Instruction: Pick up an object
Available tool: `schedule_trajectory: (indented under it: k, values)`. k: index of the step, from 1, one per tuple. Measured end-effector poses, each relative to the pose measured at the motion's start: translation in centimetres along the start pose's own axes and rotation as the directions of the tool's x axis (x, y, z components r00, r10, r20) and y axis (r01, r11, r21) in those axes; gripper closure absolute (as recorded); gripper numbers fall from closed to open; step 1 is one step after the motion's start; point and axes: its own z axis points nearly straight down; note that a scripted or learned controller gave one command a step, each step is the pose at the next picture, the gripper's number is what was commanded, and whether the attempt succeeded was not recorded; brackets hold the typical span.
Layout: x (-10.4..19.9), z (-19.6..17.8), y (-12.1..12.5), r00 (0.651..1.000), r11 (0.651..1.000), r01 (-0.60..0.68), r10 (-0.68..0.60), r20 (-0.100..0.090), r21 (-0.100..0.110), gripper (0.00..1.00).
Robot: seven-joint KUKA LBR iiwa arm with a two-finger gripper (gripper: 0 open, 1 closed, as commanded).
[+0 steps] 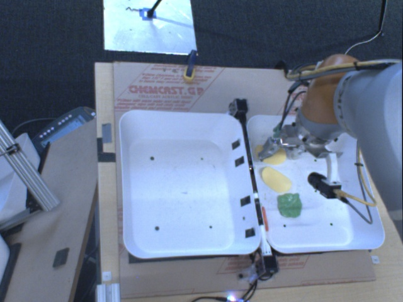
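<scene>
Overhead slanted view of 2 white bins. The arm [359,93] reaches in from the right over the right bin [352,231], and its gripper [277,145] sits low at that bin's upper left, near the divider between the bins. Whether the gripper is apart or together cannot be told at this angle.

2 yellow pieces lie close to it: a small yellow piece [272,156] touching or just under the tool's tip, and a larger yellow oval [276,180] just below it in the view, its long axis running from upper left to lower right. A green block [289,204] lies farther down, beside the oval.

Nothing is seen clamped. Judged from this layout, the nearest candidate lies directly beneath the tool, so the coming move is mainly a short descent, not a sideways reach. The left bin [182,187] plays no part.
</scene>
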Motion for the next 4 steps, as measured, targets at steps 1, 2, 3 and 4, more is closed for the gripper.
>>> schedule_trajectory:
  k: [1,2,3,4]
  values:
    - [0.0,-1.3,-0.1,1.0,1.0,-0.001,0.001,0.0,0.001,1.0]
    - [1.4,-17.6,3.9,1.0,1.0,0.0,0.0,0.001,-0.014,1.0]
    - [12.6,-24.7,4.1,1.0,1.0,0.008,-0.008,-0.004,-0.007,1.0]
    - [19.8,-28.1,4.1,1.0,1.0,0.003,-0.003,-0.004,-0.001,1.0]
